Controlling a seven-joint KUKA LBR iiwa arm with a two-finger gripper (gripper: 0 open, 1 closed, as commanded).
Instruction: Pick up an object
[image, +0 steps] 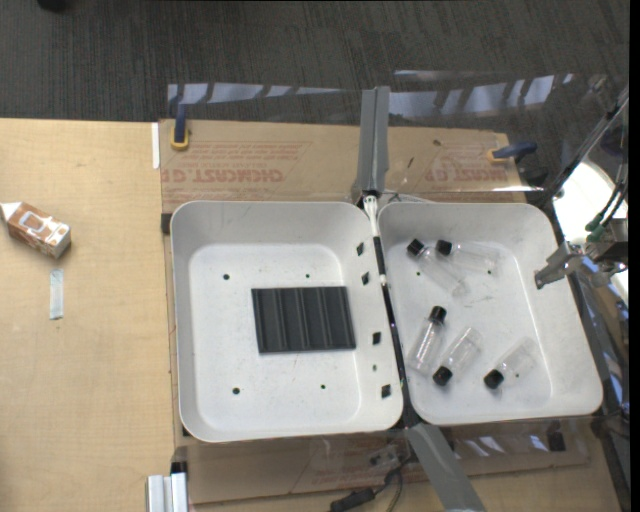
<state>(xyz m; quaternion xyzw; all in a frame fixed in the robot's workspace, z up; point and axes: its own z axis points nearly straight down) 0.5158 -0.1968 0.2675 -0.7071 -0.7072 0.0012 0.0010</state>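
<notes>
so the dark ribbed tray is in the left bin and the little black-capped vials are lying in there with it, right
Not quite. The camera view shows the dark ribbed tray in the left bin, but the black-capped vials are lying in the right bin, not with the tray.

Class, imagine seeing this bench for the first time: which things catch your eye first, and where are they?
A dark ribbed rectangular tray lies mid-floor in the left white bin. Several clear plastic vials with black caps lie scattered in the right white bin. A small orange-and-white carton lies on the wooden bench, far left.
</notes>
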